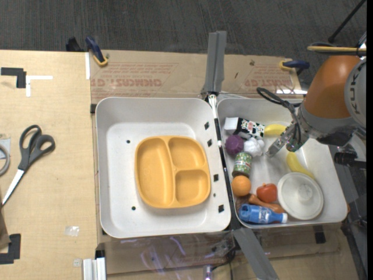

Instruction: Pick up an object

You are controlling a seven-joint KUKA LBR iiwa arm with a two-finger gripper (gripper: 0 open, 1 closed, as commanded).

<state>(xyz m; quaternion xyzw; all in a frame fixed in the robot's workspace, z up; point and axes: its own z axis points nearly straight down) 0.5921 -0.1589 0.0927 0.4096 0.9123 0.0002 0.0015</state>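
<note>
Reaching in from the right, gripper (pixel 278 144) hanging low over the right bin (pixel 333 213), in its upper middle part. Cannot tell how wide the gripper is set, and seeing nothing clearly caught in it.

Sitting just left of the gripper tip: white crumpled item (pixel 253 146), touching or nearly touching. Lying just beside that, further left: purple ball (pixel 234 144). Resting along the back wall: white block (pixel 231 123), black-and-white item (pixel 252 127), and a yellow piece (pixel 274 130) just above the gripper. Showing just below and right of the gripper: second yellow piece (pixel 299 164), partly hidden by the arm.

Standing down the bin's left side: green can (pixel 242 164), then orange (pixel 240 185) right below it. Lying near the front: red tomato (pixel 266 192), carrot (pixel 260 202) under it, blue bottle (pixel 262 216) on its side along the front wall. Sitting in the front right corner: white bowl (pixel 300 195), open side up.

Holding a yellow divided plate (pixel 173 171) in the middle: left bin (pixel 111 156). Lying well apart on the bench to the left: scissors (pixel 29 150).
</note>
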